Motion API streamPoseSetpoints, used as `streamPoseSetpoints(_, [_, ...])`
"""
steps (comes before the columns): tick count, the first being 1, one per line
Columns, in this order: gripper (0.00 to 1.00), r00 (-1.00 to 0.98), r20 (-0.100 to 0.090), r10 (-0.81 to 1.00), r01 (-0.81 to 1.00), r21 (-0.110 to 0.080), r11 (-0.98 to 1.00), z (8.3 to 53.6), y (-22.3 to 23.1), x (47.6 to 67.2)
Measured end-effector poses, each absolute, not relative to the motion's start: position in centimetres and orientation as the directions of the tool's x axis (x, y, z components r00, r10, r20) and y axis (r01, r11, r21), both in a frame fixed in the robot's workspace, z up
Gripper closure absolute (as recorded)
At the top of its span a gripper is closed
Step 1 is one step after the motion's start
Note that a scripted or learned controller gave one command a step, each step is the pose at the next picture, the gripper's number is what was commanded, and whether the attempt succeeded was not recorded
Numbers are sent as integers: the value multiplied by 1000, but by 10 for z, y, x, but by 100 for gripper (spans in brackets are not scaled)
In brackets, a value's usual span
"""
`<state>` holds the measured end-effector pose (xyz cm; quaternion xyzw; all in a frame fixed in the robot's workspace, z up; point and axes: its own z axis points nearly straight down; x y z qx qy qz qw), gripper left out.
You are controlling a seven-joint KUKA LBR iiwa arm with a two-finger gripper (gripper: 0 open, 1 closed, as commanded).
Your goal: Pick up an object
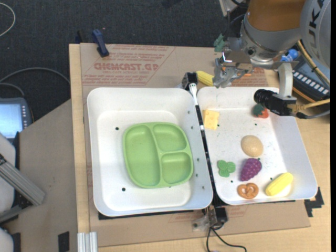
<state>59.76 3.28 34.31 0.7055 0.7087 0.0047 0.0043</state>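
My gripper [226,77] hangs over the back left corner of the right bin [304,156], with nothing visibly in it. Just left of it, a yellow banana-like piece [206,79] lies at the bin's back rim. Inside the right bin are a yellow cheese block [211,118], a beige egg [252,145], a green leafy piece [226,167], purple grapes [251,168], a brown pretzel [247,190] and a yellow corn cob [279,184]. A red strawberry [259,112] sits at the back, partly hidden by a black fitting.
The left bin [100,140] holds a green divided plate [157,154]. A black fitting [273,102] reaches over the right bin's back right. Both bins rest on a cardboard sheet [126,62], and a blue clip [100,42] sits at its back left.
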Motion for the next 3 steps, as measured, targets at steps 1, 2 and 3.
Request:
streamPoseSetpoints(1, [100, -11, 3, 1000, 1000, -4, 11, 277, 145, 625])
streamPoseSetpoints(2, [100, 4, -3, 1000, 1000, -12, -5, 152, 97, 622])
streamPoseSetpoints(3, [0, 1, 0, 1000, 1000, 0, -1, 160, 100, 624])
